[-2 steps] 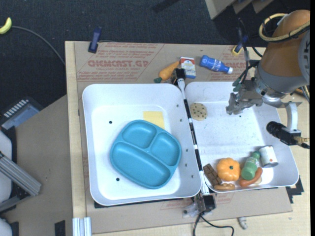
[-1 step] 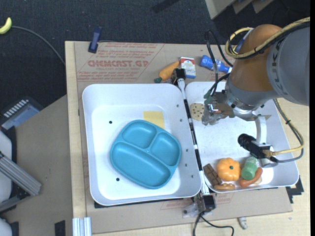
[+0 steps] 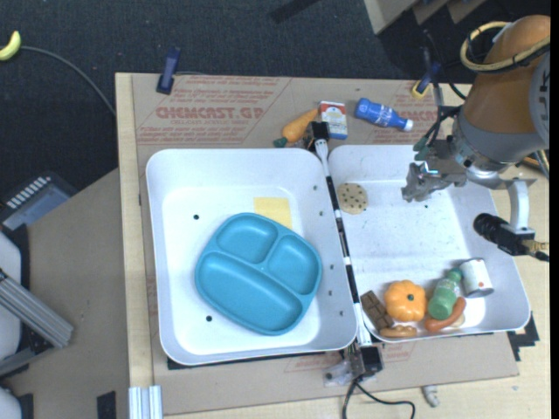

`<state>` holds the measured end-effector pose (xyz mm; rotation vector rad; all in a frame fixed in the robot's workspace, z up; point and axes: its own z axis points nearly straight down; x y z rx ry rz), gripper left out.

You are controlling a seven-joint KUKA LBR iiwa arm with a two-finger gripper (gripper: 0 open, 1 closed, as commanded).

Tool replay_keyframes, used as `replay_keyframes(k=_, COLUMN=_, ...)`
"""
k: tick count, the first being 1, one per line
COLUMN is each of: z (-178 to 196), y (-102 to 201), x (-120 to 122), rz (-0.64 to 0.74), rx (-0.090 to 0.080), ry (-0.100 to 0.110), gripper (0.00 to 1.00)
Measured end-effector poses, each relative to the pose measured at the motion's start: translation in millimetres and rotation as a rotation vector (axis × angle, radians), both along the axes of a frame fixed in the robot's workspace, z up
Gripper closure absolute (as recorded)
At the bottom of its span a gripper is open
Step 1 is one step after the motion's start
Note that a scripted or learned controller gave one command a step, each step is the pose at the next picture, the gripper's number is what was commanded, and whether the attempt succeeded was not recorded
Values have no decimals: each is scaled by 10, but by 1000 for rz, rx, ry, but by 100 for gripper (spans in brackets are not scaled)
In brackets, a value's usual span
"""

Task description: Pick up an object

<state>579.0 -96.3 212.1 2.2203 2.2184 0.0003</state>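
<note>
The task names no particular object, so the candidates are the loose items in the right bin (image 3: 384, 160). Nearest the gripper (image 3: 422, 182) is a cookie (image 3: 352, 197), lying flat at about 9 o'clock from the claw, close to the divider between the 2 bins. It sits apart from everything else, which in my judgement makes it the easier target, though a flat disc offers little for 2 fingers to close on.

The other candidates crowd the bin's near corner, at roughly 6 o'clock from the claw: an orange pumpkin (image 3: 405, 299), a green vegetable (image 3: 445, 302) touching it at 3 o'clock, a small can (image 3: 474, 277) just beyond at 2 o'clock, and a brown bar (image 3: 375, 307) at the pumpkin's 9 o'clock. They likely slid together against the rim; packed so, a finger would probably strike a neighbour.

The claw hangs over the bin's far half, over bare floor, with nothing between its tips; whether the fingers are spread or closed I cannot tell from this slant.

Further out, the left bin (image 3: 175, 177) holds a blue divided plate (image 3: 258, 271) with a yellow slice (image 3: 272, 209) at its 12 o'clock. Beyond the bins at 12 o'clock lie a blue bottle (image 3: 382, 114), a small carton (image 3: 333, 119) and a carrot (image 3: 300, 126).
</note>
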Motion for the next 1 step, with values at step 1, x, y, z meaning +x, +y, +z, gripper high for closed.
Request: replay_keyframes(k=1, z=157, y=476, x=-943, rz=1, rx=3, ry=5, gripper=100)
